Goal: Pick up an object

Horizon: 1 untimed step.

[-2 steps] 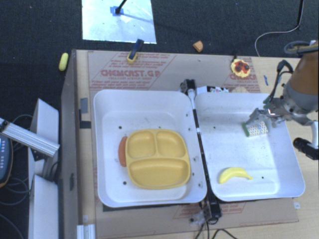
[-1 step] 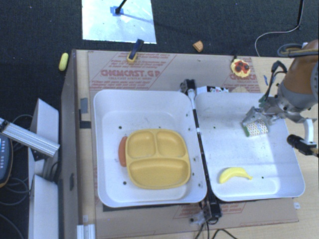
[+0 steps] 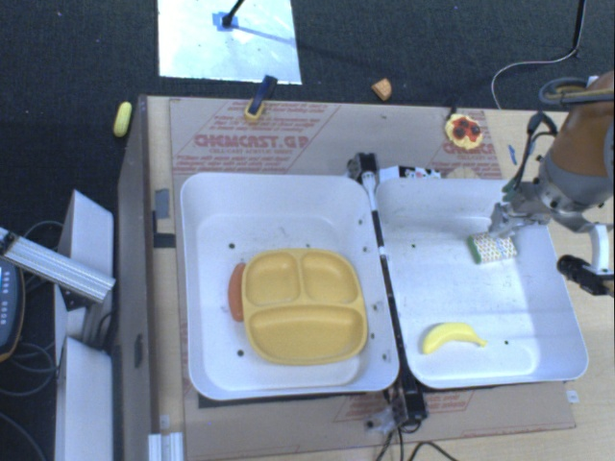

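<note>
A small green-and-white patterned block [image 3: 493, 249] lies flat in the right bin's [image 3: 538, 353] upper part.

I see the tool [image 3: 504, 221] above a speckled block [image 3: 493, 249] in the right bin [image 3: 538, 353]; banana [image 3: 453, 337] nearer; yellow tray [image 3: 304, 305] in left bin [image 3: 211, 257].

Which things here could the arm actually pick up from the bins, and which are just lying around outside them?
In the bins: banana, patterned block by the gripper, yellow tray, orange piece.

Lying about: pizza toy, yellow item, brown bit.
</note>
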Each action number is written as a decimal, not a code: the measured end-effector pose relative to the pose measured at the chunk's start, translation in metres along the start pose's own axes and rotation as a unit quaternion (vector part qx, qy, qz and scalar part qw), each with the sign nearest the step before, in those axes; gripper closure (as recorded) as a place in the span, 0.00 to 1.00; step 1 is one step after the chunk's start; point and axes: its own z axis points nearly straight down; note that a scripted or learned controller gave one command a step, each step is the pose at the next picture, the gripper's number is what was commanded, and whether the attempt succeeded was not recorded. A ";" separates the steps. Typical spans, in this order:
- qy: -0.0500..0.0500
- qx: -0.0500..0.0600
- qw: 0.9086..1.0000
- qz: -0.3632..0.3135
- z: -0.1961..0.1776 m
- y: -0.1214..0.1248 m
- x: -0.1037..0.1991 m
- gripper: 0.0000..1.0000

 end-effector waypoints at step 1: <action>0.000 -0.003 1.000 0.001 0.036 0.002 -0.001 1.00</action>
